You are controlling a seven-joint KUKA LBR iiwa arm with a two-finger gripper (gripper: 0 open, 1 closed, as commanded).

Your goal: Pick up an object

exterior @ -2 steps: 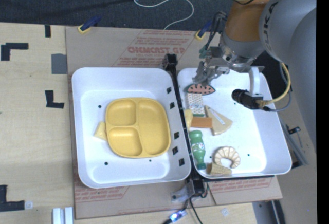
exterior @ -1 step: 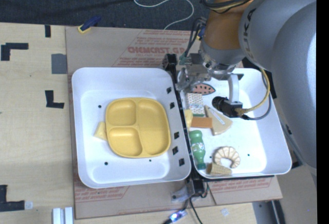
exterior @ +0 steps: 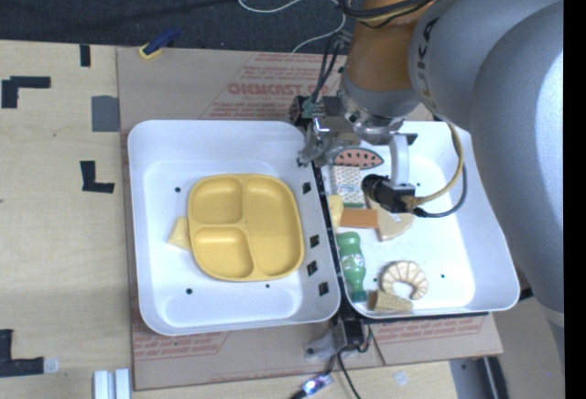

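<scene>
Approach step: gripper low over right bin, apparently above watermelon slice. Finger state: cannot tell. Next: confirm contact, then lift.

Robot lab (taped bench, cables)

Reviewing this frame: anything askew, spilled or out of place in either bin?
One thing: a flat yellow piece sticks out from under the left edge of the yellow divided plate in the left bin, so the plate sits on it. The right bin's toy foods lie loosely crowded along its left side.
</scene>
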